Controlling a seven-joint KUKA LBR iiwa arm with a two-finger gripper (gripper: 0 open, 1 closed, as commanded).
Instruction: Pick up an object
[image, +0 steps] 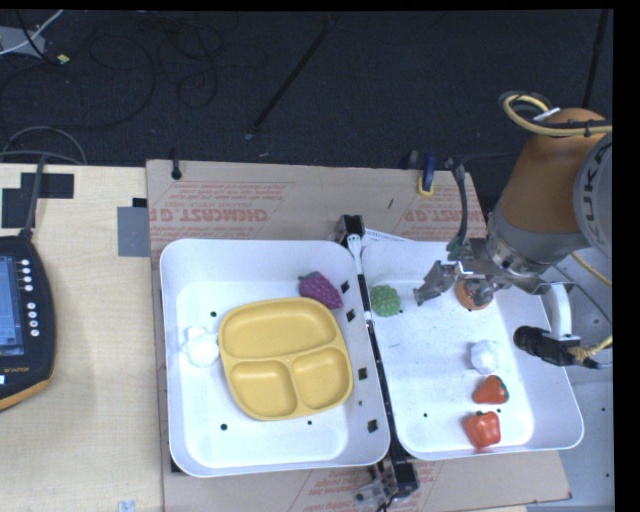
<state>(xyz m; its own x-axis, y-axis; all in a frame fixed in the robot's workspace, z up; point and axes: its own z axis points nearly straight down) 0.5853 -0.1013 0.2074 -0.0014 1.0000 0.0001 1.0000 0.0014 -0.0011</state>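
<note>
An orange object (470, 293) is sitting in the right bin (560, 440), up toward that bin's one o'clock corner, and the gripper (455, 283) is hanging right over it, so part of it is hiding behind the metal. The fingers (433, 284) are reaching out toward nine o'clock, but from here I cannot tell how far apart the jaws are standing, nor whether they are closing on anything. At about nine o'clock from the gripper a green bumpy piece (384, 299) is lying near the bin's left wall. Down toward five o'clock a small white item (484, 354) is resting, with a red strawberry-like piece (489, 390) just below it and a red pepper-like piece (482, 429) lower again. Across the divider, the left bin (175, 420) is holding a yellow divided plate (283, 356), with a purple grape cluster (320, 289) touching its one o'clock edge and a white object (201, 348) at its nine o'clock side. The grey and orange arm (550, 190) is coming in from three o'clock.
</note>
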